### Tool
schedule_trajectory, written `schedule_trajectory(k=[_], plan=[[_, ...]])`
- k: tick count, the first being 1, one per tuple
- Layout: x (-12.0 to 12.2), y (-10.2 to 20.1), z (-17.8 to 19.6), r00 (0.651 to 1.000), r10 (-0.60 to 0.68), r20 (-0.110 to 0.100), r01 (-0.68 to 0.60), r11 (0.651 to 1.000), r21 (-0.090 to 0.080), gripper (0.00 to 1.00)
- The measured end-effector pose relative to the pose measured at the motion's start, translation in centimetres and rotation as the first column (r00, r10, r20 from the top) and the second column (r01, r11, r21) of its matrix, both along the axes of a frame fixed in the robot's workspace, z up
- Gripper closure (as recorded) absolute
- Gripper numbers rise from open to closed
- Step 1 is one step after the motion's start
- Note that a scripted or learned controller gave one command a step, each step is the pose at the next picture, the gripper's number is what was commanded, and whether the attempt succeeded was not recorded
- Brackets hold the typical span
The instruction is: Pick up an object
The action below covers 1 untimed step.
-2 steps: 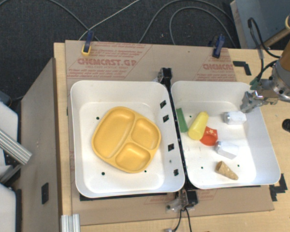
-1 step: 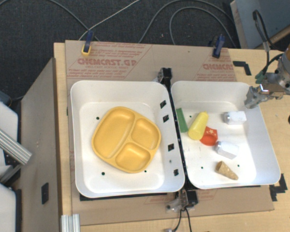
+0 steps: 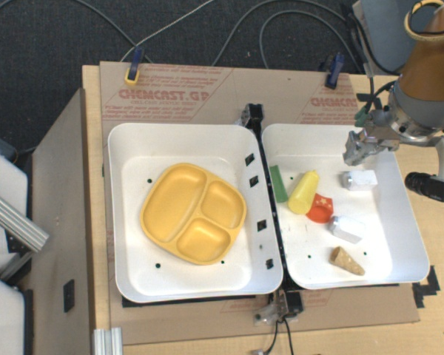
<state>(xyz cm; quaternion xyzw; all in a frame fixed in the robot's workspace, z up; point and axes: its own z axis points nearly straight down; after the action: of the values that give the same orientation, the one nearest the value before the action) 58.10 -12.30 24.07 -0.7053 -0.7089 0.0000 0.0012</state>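
Camera view, taken from the near edge of the desk (image 3: 207, 83) outward: the right bin (image 3: 399, 268) carries a tan wedge (image 3: 347, 260) closest to us, then a small white block (image 3: 347, 230), a red piece (image 3: 320, 208) touching a yellow bottle-like shape (image 3: 303, 191), and a green bar (image 3: 278, 183) along the inner wall. Farther back lies another white block (image 3: 359, 179), and just above it hangs the hand (image 3: 357, 148), low over the bin's far right part. Whether its parts are apart or together I cannot tell; nothing is visibly caught in it. The left bin (image 3: 126, 220) bears a yellow divided plate (image 3: 193, 213).

The likeliest target, I judge, is the far white block directly below the hand. The risks: the block is low and flat, so a descent slightly off-centre could push it aside rather than straddle it, and its white-on-white look may hamper a clean approach. The bin's far wall is near, and could be clipped.
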Motion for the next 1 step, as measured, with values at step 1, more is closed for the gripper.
schedule_trajectory(k=[1], plan=[[0.99, 5.35, -1.10, 1.000, 0.001, -0.001, -0.001, 1.000, 0.000, 1.00]])
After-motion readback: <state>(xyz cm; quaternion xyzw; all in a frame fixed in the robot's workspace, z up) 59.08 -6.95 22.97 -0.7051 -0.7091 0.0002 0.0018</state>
